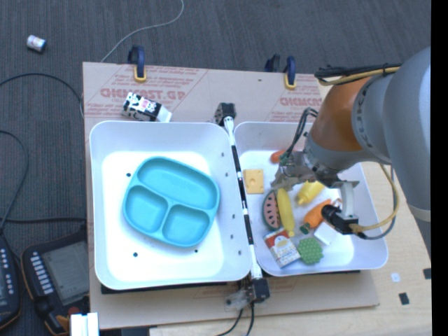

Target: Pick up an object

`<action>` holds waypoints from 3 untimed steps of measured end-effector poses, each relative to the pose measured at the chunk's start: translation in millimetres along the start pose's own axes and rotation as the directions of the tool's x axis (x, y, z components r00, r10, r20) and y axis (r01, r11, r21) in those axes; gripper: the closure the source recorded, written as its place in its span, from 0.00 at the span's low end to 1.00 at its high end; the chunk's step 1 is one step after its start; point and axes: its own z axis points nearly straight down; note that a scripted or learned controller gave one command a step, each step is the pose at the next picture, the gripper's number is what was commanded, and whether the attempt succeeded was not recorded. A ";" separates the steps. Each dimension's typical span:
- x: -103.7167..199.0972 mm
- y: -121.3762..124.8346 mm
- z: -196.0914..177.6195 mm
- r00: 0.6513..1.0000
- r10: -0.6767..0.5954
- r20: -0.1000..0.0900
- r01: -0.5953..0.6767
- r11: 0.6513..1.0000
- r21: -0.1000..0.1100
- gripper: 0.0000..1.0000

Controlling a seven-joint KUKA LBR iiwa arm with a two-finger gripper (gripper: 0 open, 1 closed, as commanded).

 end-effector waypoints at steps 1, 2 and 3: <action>0.0 0.2 -9.4 1.000 0.000 0.000 0.000 1.000 0.000 1.00; 0.0 0.1 -9.2 1.000 0.000 0.000 0.000 1.000 0.001 0.00; -0.2 0.5 -19.0 1.000 0.000 0.001 0.000 1.000 0.001 1.00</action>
